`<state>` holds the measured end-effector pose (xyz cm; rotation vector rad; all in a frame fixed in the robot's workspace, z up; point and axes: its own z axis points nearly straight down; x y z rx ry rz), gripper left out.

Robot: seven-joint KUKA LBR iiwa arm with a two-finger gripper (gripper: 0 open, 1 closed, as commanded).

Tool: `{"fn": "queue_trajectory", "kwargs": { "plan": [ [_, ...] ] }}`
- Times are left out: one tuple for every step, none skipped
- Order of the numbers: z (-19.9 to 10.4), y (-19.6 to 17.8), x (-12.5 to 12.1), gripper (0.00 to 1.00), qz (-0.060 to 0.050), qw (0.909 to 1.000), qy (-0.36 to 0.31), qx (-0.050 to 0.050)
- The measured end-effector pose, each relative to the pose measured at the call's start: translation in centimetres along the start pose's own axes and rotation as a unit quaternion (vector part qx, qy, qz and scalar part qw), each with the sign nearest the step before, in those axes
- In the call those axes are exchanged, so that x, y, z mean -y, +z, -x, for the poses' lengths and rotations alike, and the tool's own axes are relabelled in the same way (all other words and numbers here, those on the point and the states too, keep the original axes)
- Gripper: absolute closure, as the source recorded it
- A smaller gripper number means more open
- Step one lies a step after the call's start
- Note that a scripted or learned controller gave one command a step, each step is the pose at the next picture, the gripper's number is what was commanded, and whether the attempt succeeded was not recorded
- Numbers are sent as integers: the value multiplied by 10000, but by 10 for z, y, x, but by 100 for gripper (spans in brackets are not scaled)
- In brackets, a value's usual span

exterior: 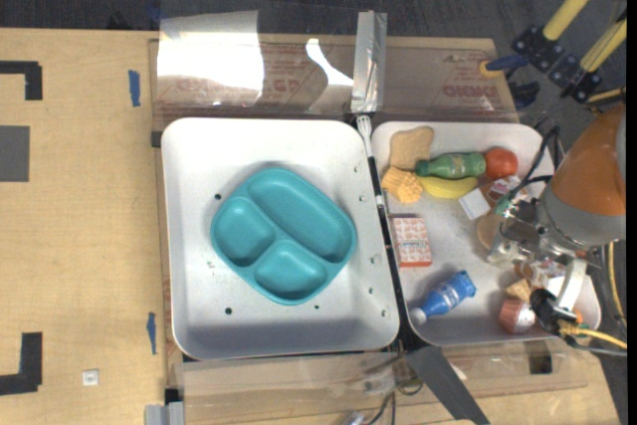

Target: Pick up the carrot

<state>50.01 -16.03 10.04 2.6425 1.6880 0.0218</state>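
An orange-red piece (502,161) lies at the back of the right bin (453,333), end to end with a green piece (453,162) above a yellow banana (448,186). It is the most carrot-like thing here, but I cannot tell for sure that it is the carrot. The gripper (528,259) hangs low over the bin's right side, below the orange-banded wrist (589,184), a short way in front of the orange-red piece and apart from it. Nothing shows held in it.
The right bin also holds a tan bread piece (411,145), a yellow lump (401,184), a pink box (411,241), a blue bottle (444,297), a brown can (516,317) and small items under the gripper. A teal divided plate (284,234) lies in the left bin (189,214).
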Motion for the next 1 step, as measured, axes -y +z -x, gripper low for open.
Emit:
{"fn": "queue_trajectory", "kwargs": {
  "plan": [
    [-21, -72, 26, 100, -47, 9901, 1405, 46]
  ]
}}
